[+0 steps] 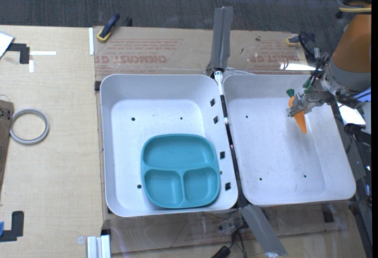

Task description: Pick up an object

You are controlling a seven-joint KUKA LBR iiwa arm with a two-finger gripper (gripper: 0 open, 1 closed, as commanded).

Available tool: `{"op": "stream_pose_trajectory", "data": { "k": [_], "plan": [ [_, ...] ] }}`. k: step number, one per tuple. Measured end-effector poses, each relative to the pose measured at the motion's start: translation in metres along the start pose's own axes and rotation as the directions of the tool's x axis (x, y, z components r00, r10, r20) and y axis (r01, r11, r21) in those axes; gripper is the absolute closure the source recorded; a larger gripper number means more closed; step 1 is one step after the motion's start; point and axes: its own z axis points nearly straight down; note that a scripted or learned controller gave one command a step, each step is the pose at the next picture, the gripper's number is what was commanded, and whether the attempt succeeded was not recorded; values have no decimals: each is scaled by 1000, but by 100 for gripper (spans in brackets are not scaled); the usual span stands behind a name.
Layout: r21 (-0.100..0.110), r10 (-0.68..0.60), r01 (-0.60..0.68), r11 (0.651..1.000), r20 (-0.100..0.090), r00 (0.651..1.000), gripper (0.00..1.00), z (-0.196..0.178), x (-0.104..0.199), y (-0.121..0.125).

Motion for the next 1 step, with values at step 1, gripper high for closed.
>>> {"op": "stream_pose_trajectory", "data": {
  "k": [1],
  "plan": [
    [0,-17,17,1000,0,1000,100,-23,-16,-26]
  ]
}}
